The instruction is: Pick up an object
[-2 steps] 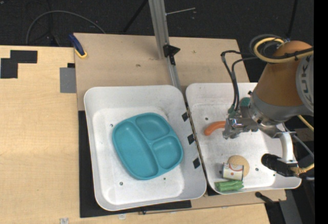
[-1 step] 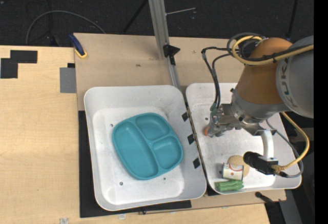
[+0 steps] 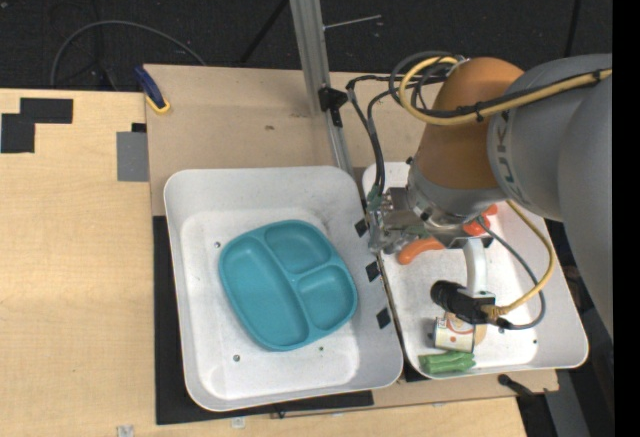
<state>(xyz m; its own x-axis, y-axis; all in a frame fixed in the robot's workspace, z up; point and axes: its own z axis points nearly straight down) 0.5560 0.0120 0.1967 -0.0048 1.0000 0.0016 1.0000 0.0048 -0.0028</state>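
Your arm was down over the right bin (image 3: 560,350).

You had an orange object (image 3: 418,249) lying by the tool (image 3: 400,225), a green piece (image 3: 446,363) and a small white cup (image 3: 452,333) near the front; I couldn't tell the tool's state. A teal divided plate (image 3: 287,283) sat in the left bin (image 3: 190,225).

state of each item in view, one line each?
tray: lying flat in the left bin, compartments bare
orange item: in the right bin, partly under the arm
cup: on its side, near the front of the right bin
green item: flat by the front wall
pincer: low over the right bin
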